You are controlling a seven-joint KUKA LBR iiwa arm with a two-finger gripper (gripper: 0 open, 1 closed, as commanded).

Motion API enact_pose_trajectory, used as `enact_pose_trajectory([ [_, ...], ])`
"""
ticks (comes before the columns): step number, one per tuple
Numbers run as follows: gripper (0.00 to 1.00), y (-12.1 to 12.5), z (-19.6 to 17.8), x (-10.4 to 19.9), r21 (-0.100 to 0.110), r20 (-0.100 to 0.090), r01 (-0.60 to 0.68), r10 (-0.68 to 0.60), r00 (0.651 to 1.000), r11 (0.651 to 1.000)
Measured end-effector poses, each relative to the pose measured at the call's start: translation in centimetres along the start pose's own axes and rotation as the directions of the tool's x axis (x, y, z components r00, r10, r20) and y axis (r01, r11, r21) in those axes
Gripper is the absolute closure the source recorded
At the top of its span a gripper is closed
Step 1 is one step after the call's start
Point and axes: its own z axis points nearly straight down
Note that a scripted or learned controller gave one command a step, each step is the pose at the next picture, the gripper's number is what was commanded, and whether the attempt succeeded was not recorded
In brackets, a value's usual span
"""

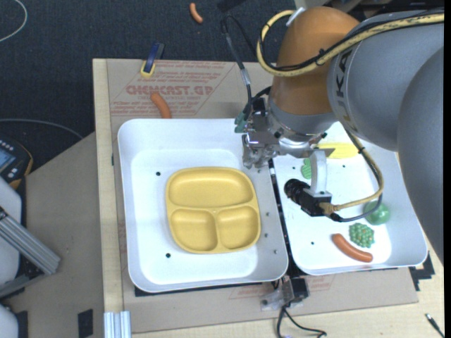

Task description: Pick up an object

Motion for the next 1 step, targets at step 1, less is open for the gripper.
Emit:
enact_pose_trajectory([
  [1, 1.00, 0.10, 1.78, -1.02, 0.001, 0.001, -0.002, 0.002, 1.000, 1.000],
])
